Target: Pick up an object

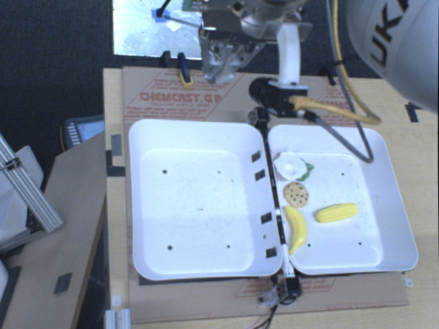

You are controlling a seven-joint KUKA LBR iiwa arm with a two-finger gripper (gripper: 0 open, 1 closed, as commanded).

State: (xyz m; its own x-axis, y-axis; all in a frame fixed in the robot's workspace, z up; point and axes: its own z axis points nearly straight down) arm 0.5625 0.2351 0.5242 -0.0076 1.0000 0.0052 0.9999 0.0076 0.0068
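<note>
Tan counter (82, 204) carries two white bins. Inside the right bin (391, 184), a banana (297, 228) lies just left of a corn cob (336, 212), below a cookie (296, 195) and a white-and-green piece (291, 164). Well above the banana hangs the tool (221, 70); whether it is apart or together, I cannot tell.

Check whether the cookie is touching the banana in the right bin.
Cannot tell. In the camera view the cookie sits right above the banana top end; their edges meet with no clear gap, but contact is not plain.
</note>
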